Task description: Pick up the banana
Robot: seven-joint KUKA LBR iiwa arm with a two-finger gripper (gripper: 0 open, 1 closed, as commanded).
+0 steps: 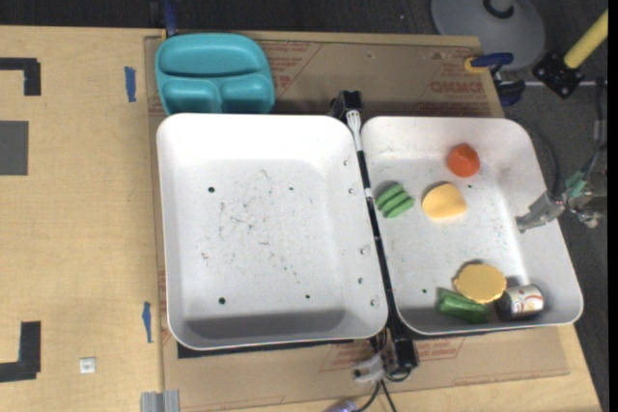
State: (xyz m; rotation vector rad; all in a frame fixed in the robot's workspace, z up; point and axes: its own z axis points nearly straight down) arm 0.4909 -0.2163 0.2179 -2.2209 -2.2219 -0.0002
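- Red printing runs along the cardboard sheet (386,53) behind the bins, too small and faint to read.
- No item in the right bin (502,145) has a clear banana shape. The nearest matches are a rounded yellow piece (444,203) near the bin's middle and a flat yellow round (480,282) toward its front edge; which one is the banana cannot be told.
- Beside the yellow piece lies a green ridged item (393,200); an orange item (463,159) sits farther back.
- The yellow round rests against a dark green item (462,305) and a small can (522,301).
- The left bin (261,227) offers wide open floor.
- A teal tray (213,72) stands behind it on the surface (68,207).
- The claw (546,210) sits at the right bin's right rim; whether it is apart or together cannot be told.
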